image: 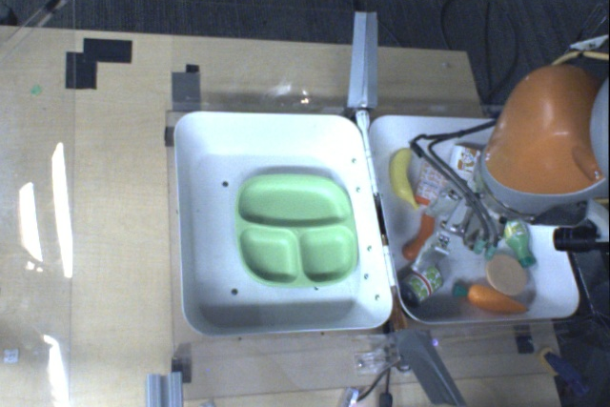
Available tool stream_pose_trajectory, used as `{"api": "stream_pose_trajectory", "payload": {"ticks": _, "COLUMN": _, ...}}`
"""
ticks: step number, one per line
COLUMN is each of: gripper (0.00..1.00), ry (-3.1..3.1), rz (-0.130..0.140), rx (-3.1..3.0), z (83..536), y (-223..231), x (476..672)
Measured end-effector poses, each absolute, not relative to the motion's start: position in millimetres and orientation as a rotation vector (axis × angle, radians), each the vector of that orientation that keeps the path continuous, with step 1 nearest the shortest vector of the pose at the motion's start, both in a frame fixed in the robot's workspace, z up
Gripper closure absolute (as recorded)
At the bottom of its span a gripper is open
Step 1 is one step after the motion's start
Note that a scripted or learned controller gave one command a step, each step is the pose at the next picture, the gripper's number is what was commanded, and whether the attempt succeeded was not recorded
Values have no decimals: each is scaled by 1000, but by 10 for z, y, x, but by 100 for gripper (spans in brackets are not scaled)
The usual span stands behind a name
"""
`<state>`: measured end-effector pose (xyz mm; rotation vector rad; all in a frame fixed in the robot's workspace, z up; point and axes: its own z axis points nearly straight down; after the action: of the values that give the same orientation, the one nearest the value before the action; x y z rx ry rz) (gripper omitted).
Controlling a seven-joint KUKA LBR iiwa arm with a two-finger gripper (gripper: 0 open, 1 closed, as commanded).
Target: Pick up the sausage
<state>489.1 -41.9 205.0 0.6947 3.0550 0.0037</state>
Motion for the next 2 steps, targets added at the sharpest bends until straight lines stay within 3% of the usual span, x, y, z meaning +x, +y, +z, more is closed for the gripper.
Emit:
{"api": "stream_pose_trajectory", "payload": {"ticks": 1, "gripper": 0, "ry": 3083, "rz": 4, "rx": 566, "z": 1854, "y": -123, "x": 5055}}
{"api": "stream_pose_trajectory", "payload": {"ticks": 2, "gripper": 0, "ry": 3064, "rz": 2, "rx": 667, "z": 1860, "y": -680, "x": 5719}}
